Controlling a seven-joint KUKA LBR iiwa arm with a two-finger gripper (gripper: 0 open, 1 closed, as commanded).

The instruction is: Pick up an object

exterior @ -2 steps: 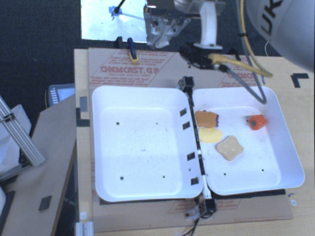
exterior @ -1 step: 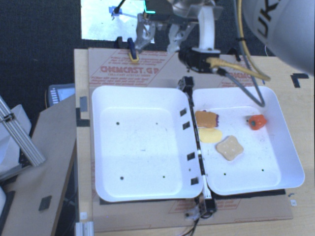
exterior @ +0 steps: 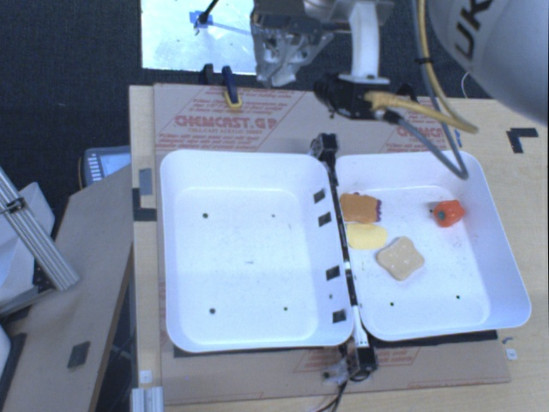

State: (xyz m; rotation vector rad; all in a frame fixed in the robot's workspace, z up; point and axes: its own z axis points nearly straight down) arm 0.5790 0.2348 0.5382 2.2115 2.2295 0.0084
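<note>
**Before the pick: gripper high, nothing held**

Far left: left bin (exterior: pixel 249 256), white, shallow, joined along its right rim to its twin.

Above and behind that seam: gripper (exterior: pixel 276 75), raised over the back edge of the bench, above the cardboard (exterior: pixel 223 120) and well apart from both bins. Pointing downward, roughly upright. Blurred and partly masked by its own housing, so cannot tell how wide the claw stands. Carrying nothing visible beneath it.

Further right: right bin (exterior: pixel 467 281), holding four small pieces. Against the left wall, a brown slice (exterior: pixel 358 207); just below and touching it, a yellow disc (exterior: pixel 367 236); just beside that, lower right, a pale toast (exterior: pixel 400 258). Well apart, near the right wall, an orange piece (exterior: pixel 446 213).

Top right: arm (exterior: pixel 497 24), grey, reaching in across the back of the bench, with a yellow cable (exterior: pixel 420 110) trailing down toward the right bin.

Judged as the approach step, with no grasp yet begun. Next move likely calls for travelling right and forward over the right bin, picking one target, then descending straight onto it. Orange piece probably the cleanest choice, standing free of its neighbours
</note>
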